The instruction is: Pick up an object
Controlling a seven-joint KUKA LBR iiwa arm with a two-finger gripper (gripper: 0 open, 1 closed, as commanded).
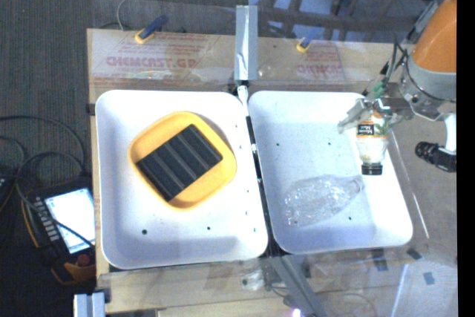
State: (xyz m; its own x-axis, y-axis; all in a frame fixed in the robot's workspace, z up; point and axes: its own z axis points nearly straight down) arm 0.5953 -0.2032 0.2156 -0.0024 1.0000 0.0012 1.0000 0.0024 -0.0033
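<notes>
One small clear bottle with dark cap (pixel 369 148) is hanging, pinched in the claw (pixel 373 113), right of frame; lifting straight, slowly, seems wisest.

bench (pixel 148 59) – two white bins (pixel 119 234), side by side

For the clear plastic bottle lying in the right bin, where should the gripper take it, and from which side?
Probably across the clear bottle's mid-body, coming straight down from above. It lies flat on its side in the right bin, long axis roughly left-right, so fingers should straddle its narrow width.
</notes>
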